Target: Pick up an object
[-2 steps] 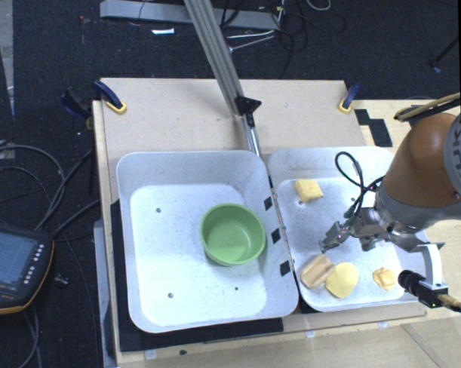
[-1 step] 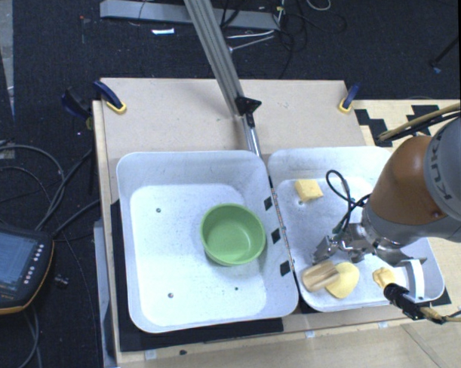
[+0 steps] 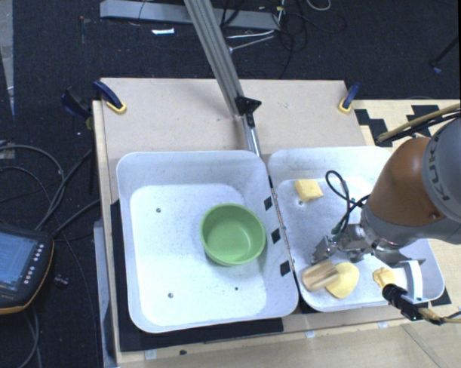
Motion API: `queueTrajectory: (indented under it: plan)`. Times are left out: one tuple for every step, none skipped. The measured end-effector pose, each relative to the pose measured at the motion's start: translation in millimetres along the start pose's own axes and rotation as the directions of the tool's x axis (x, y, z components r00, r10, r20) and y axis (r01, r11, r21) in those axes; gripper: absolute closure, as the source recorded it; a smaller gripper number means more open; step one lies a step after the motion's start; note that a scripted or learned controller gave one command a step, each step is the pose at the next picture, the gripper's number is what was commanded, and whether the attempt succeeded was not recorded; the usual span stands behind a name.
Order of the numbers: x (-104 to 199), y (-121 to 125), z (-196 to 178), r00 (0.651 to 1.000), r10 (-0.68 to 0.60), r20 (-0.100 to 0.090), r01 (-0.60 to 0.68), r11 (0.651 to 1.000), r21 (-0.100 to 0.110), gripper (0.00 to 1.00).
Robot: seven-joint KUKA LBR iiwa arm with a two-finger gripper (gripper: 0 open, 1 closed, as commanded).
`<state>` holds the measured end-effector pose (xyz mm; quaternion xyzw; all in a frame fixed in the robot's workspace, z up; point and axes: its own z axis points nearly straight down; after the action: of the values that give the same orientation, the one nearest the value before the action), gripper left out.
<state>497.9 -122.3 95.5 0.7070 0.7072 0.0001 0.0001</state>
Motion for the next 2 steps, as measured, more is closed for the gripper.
queueTrajectory:
  plan:
    - [-0.4,0.6,-10.8,1.0,0.001,0.001,-0.001,1.0,-0.002,1.0]
    - [6.2,3.0,-54.6,1.0,-0.001,0.0,0.001,1.0,-0.003,1.0]
